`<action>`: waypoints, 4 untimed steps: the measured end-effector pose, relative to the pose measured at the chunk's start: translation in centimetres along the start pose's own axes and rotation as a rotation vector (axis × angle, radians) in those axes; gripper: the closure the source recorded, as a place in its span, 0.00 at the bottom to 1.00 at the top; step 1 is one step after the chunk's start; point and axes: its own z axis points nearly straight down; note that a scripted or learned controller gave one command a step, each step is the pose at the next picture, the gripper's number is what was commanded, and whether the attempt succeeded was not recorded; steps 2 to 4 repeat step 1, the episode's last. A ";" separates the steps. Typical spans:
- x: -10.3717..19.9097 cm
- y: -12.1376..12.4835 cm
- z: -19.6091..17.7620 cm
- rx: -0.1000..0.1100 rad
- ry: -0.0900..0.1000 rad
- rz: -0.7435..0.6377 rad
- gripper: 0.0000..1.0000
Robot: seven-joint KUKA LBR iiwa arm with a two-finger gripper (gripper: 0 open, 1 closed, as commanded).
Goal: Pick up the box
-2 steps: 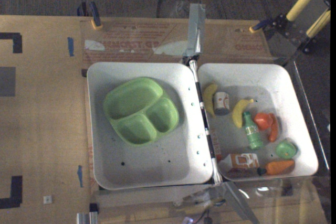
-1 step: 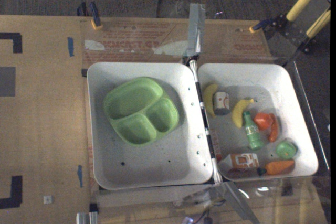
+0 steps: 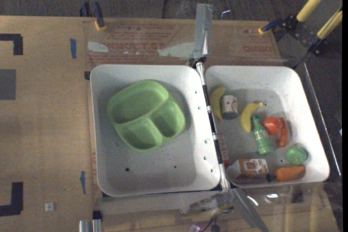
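**Observer:** Where's the box?

**Me:** I see the box lying flat near the front edge of the right bin, touching the carrot at its right end, with the green bottle just behind it. I'd come straight down over the box's middle and close across its short sides, staying off the carrot and the bin wall.

**Observer:** And the jaws?

**Me:** I cannot tell their state.

**Observer:** What else is in there?

**Me:** Two bananas, a small can, and a green cup. The left bin holds a green divided tray.
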 end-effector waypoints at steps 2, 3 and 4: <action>-0.8 -4.0 1.7 0.005 0.005 0.014 1.00; -0.8 -4.0 1.7 0.005 0.005 0.014 1.00; -0.8 -4.0 1.7 0.005 0.005 0.014 1.00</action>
